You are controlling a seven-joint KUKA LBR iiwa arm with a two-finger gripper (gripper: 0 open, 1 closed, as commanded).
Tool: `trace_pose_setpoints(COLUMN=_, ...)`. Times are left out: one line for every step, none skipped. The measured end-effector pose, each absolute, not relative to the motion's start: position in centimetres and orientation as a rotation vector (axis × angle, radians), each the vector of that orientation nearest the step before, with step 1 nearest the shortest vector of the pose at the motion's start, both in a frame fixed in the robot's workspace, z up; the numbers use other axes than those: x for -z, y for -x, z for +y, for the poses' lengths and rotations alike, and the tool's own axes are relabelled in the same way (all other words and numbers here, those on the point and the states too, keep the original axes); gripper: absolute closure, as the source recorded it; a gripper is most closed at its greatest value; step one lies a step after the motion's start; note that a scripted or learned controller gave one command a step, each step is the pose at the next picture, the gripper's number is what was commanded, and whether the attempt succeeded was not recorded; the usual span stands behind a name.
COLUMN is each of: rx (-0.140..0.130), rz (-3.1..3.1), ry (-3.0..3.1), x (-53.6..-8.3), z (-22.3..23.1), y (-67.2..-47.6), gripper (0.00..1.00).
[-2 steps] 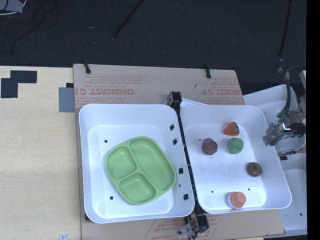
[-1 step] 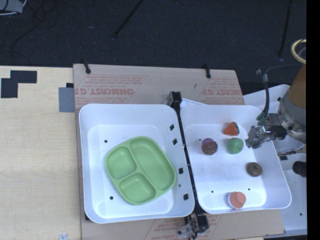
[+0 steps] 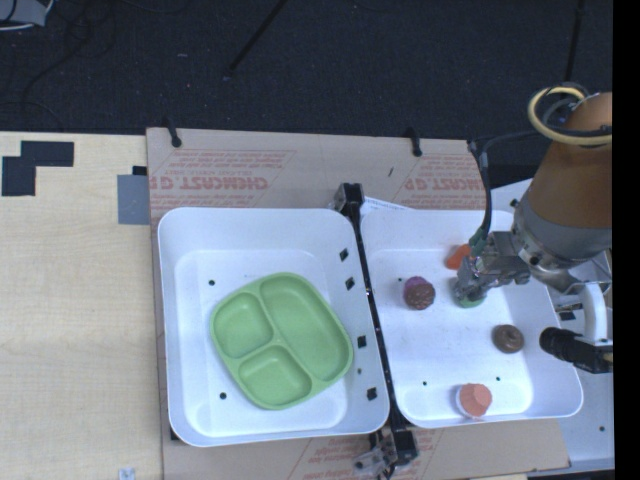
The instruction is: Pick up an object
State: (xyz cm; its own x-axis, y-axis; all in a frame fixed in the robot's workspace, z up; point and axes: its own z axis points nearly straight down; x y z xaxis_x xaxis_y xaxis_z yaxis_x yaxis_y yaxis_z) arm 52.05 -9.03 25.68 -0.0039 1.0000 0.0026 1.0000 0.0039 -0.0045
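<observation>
My gripper reaches down into the right bin from the right. Its tip is at a small green thing on the bin floor, mostly hidden beneath it. An orange object lies just behind the gripper, partly covered. A dark purple ball sits a little to the gripper's left. A brown ring-shaped piece lies to the front right. A pink-orange round piece rests near the bin's front wall.
The left bin holds a green divided plate. A black divider runs between the two bins. The arm's grey body and orange band hang over the right bin's far right side.
</observation>
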Motion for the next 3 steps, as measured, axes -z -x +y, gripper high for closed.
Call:
trace_pose_setpoints(rx=-0.001, rz=-2.224, ry=2.214, x=-26.1, z=-4.2, y=-53.0, gripper=1.00)
trace_pose_setpoints(rx=-0.002, rz=-2.224, ry=2.215, x=-25.0, z=0.9, y=-55.1, gripper=1.00)
trace_pose_setpoints(rx=-0.005, rz=-2.222, ry=2.213, x=-23.6, z=5.9, y=-55.2, gripper=1.00)
